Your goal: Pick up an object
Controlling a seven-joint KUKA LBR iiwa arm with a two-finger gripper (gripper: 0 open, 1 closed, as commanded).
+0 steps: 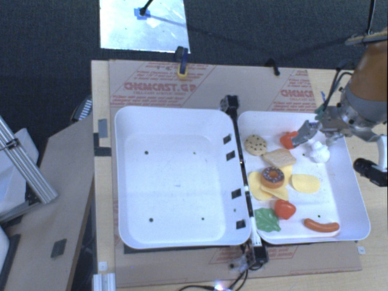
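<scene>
The right bin holds several toy foods. At its back lie a chocolate-chip cookie, a red tomato, a tan cracker and a white lump. Further forward are a donut resting on a yellow slice, a yellow disc, a red pepper, a green leaf and a sausage. My gripper hangs low over the back of this bin, between the tomato and the white lump, right beside the tomato. Nothing is visibly held in it.
The left bin sits beside the right one, with a black clipped divider between them. A cardboard sheet lies under both bins. A black part of the arm juts in at the right rim.
</scene>
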